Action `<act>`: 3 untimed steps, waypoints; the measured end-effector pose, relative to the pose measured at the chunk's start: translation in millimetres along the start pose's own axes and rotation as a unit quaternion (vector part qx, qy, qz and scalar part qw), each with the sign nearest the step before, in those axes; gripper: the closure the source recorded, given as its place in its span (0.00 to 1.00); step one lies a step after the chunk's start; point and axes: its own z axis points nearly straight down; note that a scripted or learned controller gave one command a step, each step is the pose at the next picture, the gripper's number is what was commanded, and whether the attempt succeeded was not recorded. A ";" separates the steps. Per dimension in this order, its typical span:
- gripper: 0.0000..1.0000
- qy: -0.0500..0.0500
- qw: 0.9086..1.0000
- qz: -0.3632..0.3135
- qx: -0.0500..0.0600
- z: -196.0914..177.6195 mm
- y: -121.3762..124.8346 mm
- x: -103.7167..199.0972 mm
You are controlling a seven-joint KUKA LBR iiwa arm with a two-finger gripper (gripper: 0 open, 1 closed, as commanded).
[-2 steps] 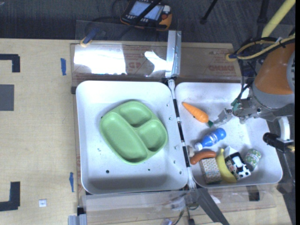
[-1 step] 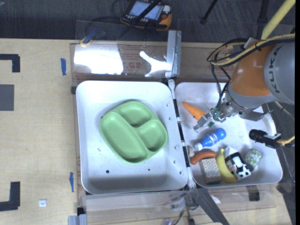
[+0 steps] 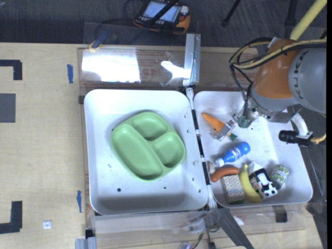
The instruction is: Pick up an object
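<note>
The arm is reaching in from the right, its orange band [image 3: 273, 77] hanging over the far corner of the right bin [image 3: 270, 100]. The hand [image 3: 228, 128] is sitting low inside that bin, just beside the orange carrot [image 3: 212, 121] — whether it is touching the carrot, and how it is set, I cannot tell, since it is too small and cluttered to read. Nearer the front of the same bin, a blue bottle [image 3: 234, 153] is lying tilted, with an orange-red sausage-like piece [image 3: 224, 171], a yellow banana [image 3: 248, 184], a black-and-white toy [image 3: 263, 184] and a greenish round object [image 3: 280, 174] crowding together. The left bin [image 3: 104, 108] is holding a green divided plate [image 3: 148, 145]. Both bins are resting on the desk [image 3: 41, 139].
</note>
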 end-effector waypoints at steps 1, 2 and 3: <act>1.00 -0.003 1.000 0.001 -0.004 -12.6 2.1 -1.3; 1.00 0.001 0.947 0.321 0.004 -98.0 50.3 49.0; 1.00 0.001 0.907 0.421 0.004 -142.7 42.2 100.5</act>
